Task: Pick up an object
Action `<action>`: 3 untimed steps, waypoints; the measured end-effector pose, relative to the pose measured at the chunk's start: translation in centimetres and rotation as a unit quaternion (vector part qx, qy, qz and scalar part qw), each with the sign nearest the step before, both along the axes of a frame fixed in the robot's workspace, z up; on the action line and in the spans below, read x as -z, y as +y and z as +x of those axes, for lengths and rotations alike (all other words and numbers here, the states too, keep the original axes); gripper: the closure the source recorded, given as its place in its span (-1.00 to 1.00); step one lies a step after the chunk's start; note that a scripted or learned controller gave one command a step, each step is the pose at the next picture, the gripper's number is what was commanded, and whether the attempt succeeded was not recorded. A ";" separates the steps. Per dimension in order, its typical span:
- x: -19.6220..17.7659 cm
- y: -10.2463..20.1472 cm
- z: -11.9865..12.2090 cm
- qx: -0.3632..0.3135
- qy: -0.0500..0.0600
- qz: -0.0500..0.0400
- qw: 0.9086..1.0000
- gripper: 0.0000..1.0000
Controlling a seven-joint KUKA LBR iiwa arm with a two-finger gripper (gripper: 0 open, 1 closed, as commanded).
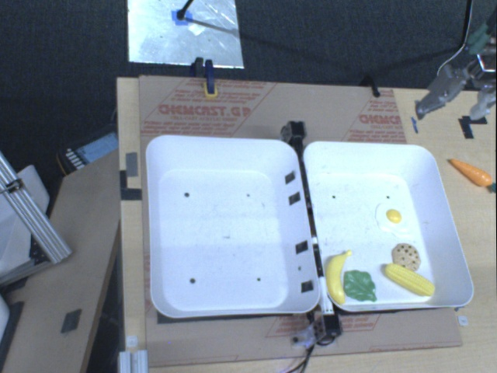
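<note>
Far right, above the bench: gripper (446, 92), clear of both bins.
Cannot tell its state; banana (336, 277), corn (409, 280), cookie (405, 255) lie in the right bin (365, 162).

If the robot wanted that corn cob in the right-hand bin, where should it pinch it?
Probably across the middle of the corn, coming straight down from above. It lies flat and slanted, so the fingers should close across its narrow width, not its length. The cookie sits close on its upper side and the bin wall runs along the right, so there's little spare room there.
</note>
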State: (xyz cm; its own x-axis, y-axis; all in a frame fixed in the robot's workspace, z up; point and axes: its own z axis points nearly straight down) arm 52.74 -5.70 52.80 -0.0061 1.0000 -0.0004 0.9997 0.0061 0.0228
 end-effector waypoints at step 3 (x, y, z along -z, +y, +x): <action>11.2 0.1 -3.9 -0.002 0.007 0.001 1.000 -1.00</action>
State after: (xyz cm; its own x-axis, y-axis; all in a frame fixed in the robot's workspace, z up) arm 48.84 -5.58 41.58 -0.0097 1.0000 0.0010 0.9999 0.0097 0.0081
